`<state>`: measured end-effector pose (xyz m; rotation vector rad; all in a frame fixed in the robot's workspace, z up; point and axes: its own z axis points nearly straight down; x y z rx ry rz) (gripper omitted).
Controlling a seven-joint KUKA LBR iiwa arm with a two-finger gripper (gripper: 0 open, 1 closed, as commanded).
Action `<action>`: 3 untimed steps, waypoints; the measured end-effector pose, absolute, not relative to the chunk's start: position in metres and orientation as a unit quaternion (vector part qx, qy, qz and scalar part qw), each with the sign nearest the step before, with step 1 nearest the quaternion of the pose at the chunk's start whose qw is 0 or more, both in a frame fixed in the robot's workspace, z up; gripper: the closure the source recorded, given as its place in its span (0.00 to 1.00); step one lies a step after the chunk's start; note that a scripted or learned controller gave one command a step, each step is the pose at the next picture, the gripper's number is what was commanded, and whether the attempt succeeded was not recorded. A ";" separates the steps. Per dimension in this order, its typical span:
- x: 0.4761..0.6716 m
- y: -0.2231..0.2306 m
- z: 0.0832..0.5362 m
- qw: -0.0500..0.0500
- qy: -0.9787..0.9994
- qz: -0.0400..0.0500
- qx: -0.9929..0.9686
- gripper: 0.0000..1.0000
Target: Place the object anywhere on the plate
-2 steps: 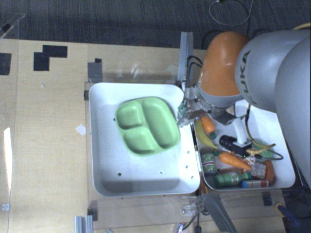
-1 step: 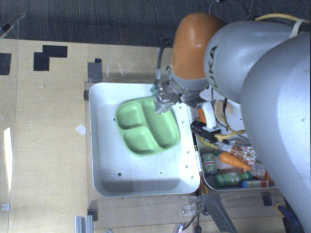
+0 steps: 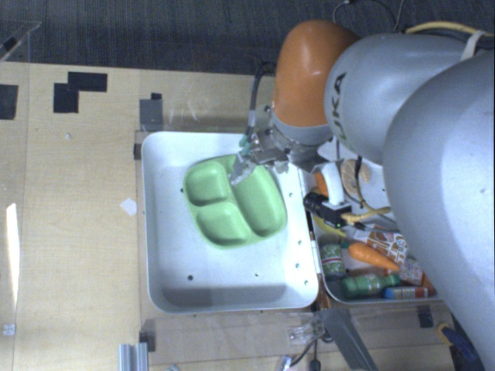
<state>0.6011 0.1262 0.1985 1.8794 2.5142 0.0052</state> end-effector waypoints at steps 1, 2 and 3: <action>0.603 0.127 0.209 0.003 0.803 0.003 0.596 1.00; 0.642 0.079 0.269 0.002 0.807 0.002 0.590 1.00; 0.593 0.059 0.197 0.001 0.700 0.001 0.714 1.00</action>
